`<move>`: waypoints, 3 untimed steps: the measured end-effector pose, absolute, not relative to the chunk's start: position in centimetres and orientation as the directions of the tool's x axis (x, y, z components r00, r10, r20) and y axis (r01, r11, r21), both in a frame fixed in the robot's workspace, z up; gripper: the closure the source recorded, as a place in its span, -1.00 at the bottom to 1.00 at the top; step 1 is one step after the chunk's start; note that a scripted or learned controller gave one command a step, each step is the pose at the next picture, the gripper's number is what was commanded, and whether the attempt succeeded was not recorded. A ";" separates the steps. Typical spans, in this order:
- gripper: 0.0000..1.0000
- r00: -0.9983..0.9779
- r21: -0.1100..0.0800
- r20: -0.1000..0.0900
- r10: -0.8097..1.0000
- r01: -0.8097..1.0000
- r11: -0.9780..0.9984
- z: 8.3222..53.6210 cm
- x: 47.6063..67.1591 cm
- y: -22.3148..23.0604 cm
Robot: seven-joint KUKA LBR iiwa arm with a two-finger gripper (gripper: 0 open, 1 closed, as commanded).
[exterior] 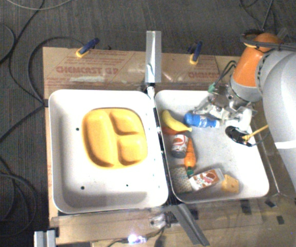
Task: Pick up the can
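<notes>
The can (179, 144) lay in the right bin (250, 179), between a banana (172, 122) and a carrot (190, 157). My gripper (221, 107) hovered far right, over a blue bottle (201, 120), its grip unreadable. Still approaching, I judged; next, shift left and descend.

Dark grey carpet (111, 14) spreads all around the bench, and black cables (3, 153) loop across it on the left, with a pale cord (39, 4) curling along the top. A brown cardboard sheet (106, 68) with reddish printed lettering lies under the bins, pinned at its far edge by two blue-and-yellow clamps (87, 47). A grey metal bar (153, 55) stands upright at the middle. Light is even, shadows soft.
</notes>
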State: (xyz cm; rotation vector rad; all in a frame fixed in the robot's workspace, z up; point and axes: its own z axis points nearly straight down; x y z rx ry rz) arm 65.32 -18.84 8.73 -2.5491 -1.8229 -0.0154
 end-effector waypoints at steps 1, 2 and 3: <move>1.00 0.322 0.003 0.004 0.947 0.947 -0.322 9.8 65.3 -19.1; 1.00 0.483 0.002 -0.002 0.876 0.876 -0.483 8.9 66.9 -18.0; 1.00 -0.054 0.010 -0.006 0.999 0.998 0.054 9.0 66.2 -16.7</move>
